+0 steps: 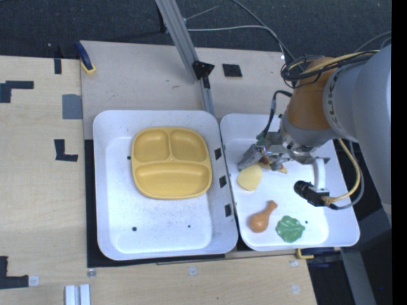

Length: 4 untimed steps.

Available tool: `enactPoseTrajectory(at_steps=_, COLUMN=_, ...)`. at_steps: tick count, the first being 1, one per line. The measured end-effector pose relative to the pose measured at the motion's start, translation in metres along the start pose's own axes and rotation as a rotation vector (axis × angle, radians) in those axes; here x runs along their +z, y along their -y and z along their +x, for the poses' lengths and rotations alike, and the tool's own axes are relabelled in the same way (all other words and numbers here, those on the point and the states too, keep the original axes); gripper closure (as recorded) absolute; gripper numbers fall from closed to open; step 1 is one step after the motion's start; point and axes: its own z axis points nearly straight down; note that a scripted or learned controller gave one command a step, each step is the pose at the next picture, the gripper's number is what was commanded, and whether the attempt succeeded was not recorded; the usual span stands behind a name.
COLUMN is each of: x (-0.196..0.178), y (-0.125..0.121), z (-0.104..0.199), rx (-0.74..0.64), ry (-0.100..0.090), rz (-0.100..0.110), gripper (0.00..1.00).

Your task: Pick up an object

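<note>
Camera view: gripper low in right bin, directly above pale yellow piece; claw state cannot tell. Drumstick at 6 o'clock, green item at 5 o'clock. Yellow tray in left bin. Judgement: lined up for descent onto yellow piece.

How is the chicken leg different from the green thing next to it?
The toy chicken drumstick is orange-brown, long and lies slanted; the green leafy toy is rounder and bumpy. The drumstick sits nearer the bin's left wall, the green toy further right. Both lie in the right bin, apart from each other.
</note>
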Motion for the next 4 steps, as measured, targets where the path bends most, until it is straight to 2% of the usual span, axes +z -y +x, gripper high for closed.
enactPoseTrajectory(at_steps=1, x=0.028, y=-0.001, z=0.0, rx=0.0, ry=0.002, rz=-0.01, gripper=0.0)
enactPoseTrajectory(at_steps=2, x=0.016, y=-0.002, z=0.0, rx=-0.001, ry=0.002, rz=-0.014, gripper=1.0)
enactPoseTrajectory(at_steps=3, x=-0.041, y=-0.01, z=-0.005, rx=0.0, ry=0.001, rz=-0.012, gripper=1.0)
enactPoseTrajectory(at_steps=4, x=-0.103, y=-0.006, z=-0.004, rx=0.0, ry=0.0, rz=-0.012, gripper=1.0)
